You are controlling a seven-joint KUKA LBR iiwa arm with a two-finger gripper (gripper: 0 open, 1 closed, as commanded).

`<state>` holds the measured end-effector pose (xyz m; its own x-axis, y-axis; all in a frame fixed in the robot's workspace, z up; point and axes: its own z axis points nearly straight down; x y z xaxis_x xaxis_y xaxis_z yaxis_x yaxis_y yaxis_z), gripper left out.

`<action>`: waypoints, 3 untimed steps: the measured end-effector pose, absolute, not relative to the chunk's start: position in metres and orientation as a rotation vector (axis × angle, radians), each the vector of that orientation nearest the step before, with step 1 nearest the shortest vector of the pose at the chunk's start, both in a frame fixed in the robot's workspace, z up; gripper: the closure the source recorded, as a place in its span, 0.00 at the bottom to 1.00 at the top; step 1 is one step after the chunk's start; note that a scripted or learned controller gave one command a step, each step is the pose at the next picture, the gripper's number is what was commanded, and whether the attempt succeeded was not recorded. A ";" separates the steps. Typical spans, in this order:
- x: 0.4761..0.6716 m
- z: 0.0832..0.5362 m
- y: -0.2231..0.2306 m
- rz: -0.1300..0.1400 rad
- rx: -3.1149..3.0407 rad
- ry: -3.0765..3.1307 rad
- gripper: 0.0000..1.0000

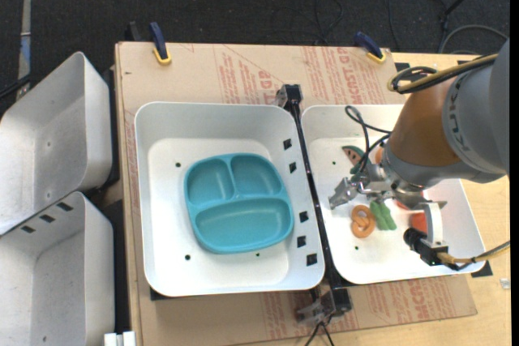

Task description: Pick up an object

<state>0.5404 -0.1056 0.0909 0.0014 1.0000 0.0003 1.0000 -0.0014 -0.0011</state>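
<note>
Gripper (347, 189) low in the right bin (336, 255), finger state impossible to tell. Just right of it, an orange ring-shaped piece (362, 222) and a green piece (382, 216) lying side by side on the bin floor, a red piece (418, 219) further right. In the left bin (154, 198), a teal divided plate (238, 201). Both bins on the desk (211, 69).
</note>
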 end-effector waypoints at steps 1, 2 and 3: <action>0.540 0.102 -0.106 0.000 -2.226 -2.217 1.00; 0.546 0.147 -0.112 -0.003 -2.223 -2.225 1.00; 0.545 0.209 -0.118 -0.004 -2.224 -2.227 1.00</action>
<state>0.5447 -0.1176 0.2089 -0.0013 1.0000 -0.0016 1.0000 0.0013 0.0056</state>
